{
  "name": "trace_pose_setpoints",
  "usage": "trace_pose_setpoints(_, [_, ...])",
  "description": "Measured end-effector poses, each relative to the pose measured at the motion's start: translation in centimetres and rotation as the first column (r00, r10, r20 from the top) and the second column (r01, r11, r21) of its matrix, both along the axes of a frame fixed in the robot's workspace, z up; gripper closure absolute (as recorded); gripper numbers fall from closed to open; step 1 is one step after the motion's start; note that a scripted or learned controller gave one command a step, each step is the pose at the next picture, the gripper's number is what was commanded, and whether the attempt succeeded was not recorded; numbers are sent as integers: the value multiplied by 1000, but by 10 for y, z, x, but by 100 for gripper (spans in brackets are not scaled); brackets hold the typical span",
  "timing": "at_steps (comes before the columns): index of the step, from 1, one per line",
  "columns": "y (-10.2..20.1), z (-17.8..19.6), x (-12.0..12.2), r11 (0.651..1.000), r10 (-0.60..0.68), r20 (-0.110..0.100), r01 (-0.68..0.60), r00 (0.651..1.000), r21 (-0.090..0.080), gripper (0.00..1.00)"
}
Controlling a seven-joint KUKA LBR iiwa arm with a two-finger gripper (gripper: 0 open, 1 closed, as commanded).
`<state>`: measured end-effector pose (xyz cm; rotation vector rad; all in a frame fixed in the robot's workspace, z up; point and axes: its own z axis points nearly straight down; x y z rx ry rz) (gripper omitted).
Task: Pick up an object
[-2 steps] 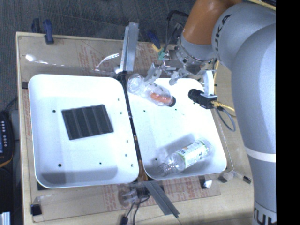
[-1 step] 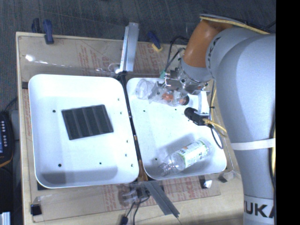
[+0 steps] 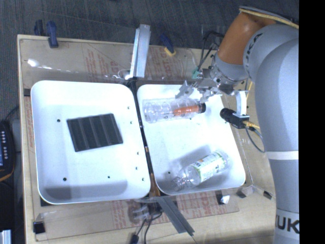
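The robot arm (image 3: 269, 85) reaches in from the right, and its gripper (image 3: 195, 93) hangs low over the back part of the right bin (image 3: 231, 151). Right under it lies a clear bottle with an orange label (image 3: 170, 110), flat on its side, with its dark cap end pointing right, toward the gripper. The gripper sits just above that cap end, very near it or maybe touching. I cannot tell if the gripper is apart or together, because the metal parts are small and mixed up with the bottle in this view, and I cannot see the bottle clamped in it, so I would not say the robot holds it. A second clear bottle with a green and white label (image 3: 203, 169) lies tilted near the front of the same bin, well apart from the first one. The left bin (image 3: 45, 136) holds a dark ribbed pad (image 3: 95, 131). I think the step now is getting a grip on the orange bottle. To do that well, the gripper should come down across the round body, not the thin cap end, because a round smooth bottle can roll or slip out. It should close slowly and lift straight up, staying away from the bin wall close behind it.
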<state>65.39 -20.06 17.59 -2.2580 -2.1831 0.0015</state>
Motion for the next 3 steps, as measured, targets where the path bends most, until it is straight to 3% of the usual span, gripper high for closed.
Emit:
trace_pose_setpoints(1, [-2,-13,4,998,64,-2,-64,998,1,0])
trace_pose_setpoints(2, [-5,47,-27,999,-40,0,40,999,-1,0])
trace_pose_setpoints(3, [2,-34,-3,992,130,24,-129,991,-12,0])
